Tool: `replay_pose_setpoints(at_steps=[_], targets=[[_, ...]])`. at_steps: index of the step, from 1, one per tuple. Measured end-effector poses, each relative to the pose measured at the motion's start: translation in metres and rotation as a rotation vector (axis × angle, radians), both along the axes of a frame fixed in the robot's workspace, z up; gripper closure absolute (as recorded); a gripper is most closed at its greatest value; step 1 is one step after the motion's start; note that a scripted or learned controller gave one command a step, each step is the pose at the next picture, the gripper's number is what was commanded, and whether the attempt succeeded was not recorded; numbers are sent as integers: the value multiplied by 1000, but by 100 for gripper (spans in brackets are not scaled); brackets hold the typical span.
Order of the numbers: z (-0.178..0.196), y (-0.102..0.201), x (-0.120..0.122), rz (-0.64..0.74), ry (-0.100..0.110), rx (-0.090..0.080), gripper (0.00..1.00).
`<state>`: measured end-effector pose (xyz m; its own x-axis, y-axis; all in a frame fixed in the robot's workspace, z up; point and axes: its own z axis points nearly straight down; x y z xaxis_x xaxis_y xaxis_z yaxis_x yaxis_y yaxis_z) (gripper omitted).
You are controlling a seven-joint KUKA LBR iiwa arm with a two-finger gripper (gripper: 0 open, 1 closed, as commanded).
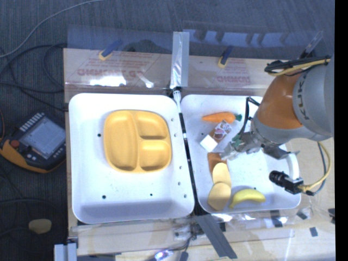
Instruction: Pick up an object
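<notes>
The right bin (283, 203) holds an orange carrot (219, 117), a small red-and-white packet (222, 129), a white block (209, 142), a brown-orange piece (213, 160), two pale yellow pieces (220, 174) stacked toward the front, and a yellow banana (248, 197). My gripper (231, 149) is low in this bin, just right of the white block and the brown-orange piece, below the packet. The view shows nothing held in it.
The left bin (87, 200) holds a yellow divided tray (137, 140). The grey arm with its orange band (280, 110) covers the right bin's far right side. A black fitting with cable (284, 181) hangs over the bin's right front corner.
</notes>
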<state>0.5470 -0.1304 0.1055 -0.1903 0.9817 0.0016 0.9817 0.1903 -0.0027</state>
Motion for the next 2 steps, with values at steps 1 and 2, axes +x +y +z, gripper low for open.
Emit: replay_pose_setpoints(at_steps=[1, 2], targets=[[0, 0, 0, 0, 0, 0, 0], [41, 13, 76, 76, -3, -2, 0]])
